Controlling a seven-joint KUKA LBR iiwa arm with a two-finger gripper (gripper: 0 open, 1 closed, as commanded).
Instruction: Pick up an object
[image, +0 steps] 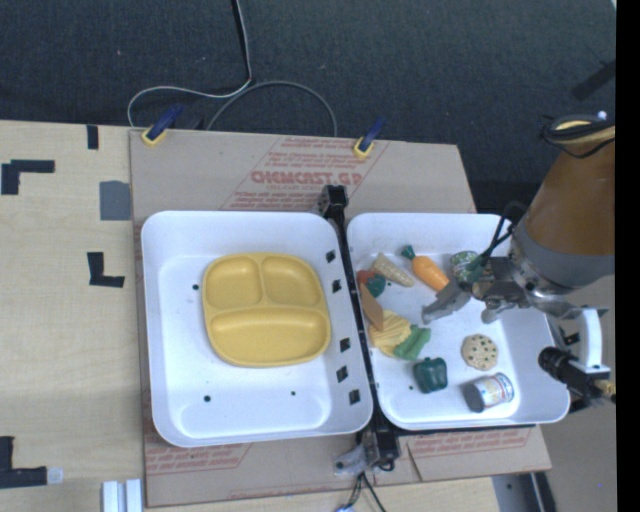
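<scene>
Here, two white bins sit side by side on the tabletop: the left bin holds one yellow divided plate, and the right bin holds the small toy foods. The arm reaches in from the right, its orange band above the grey wrist, and the claw hangs low over the right bin's middle. One finger slants out toward the left, the other points down toward the cookie, and the two stand spread apart — released, with nothing between them.

Counted around the claw: one orange carrot just up and left of it; one pale corn-like piece further left; one yellow banana-like piece with a green leafy bit down and left; one dark green pepper below it; one round cookie just beneath; one small can lower still, lying on its side near the bin's front wall. A greenish thing sits just above the claw — I cannot tell what it is.
</scene>
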